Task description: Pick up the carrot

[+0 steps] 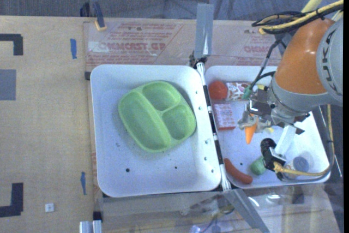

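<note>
The carrot is a short orange piece in the right bin, left of its middle, with its tip pointing toward the front. My gripper comes in from the right under the grey and orange arm and sits right over the carrot's thick end. The fingers are shut on that end, and the tip sticks out below them. The arm hides the bin's back right part.
In the right bin lie a red ball, a printed packet, a pink packet, a red sausage shape, a green lump and a grey disc. The left bin holds a green divided plate.
</note>
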`<state>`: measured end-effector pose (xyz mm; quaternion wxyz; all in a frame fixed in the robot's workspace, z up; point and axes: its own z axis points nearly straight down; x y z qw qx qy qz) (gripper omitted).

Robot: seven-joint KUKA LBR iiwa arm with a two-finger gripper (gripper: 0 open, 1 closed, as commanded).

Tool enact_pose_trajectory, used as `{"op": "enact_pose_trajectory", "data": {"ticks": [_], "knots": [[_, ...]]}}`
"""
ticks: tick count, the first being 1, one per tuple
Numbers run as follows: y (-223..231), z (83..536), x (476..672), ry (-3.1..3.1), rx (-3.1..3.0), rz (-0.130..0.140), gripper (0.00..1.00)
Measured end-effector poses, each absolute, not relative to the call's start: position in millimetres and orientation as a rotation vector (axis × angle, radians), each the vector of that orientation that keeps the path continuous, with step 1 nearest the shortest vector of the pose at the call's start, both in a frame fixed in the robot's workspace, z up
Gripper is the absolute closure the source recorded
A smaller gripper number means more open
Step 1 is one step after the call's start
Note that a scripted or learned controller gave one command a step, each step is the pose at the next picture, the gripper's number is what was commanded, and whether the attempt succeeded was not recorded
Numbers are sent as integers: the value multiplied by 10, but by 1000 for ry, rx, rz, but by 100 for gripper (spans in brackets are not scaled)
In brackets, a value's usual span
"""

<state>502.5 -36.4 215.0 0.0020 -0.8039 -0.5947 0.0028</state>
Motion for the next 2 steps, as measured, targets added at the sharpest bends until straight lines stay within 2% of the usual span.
{"op": "enact_pose_trajectory", "data": {"ticks": [1, 2], "knots": [[-476, 1820, 4917, -2353, -2073, 6, 100], [-343, 1926, 4974, -2416, -2005, 4, 100]]}}
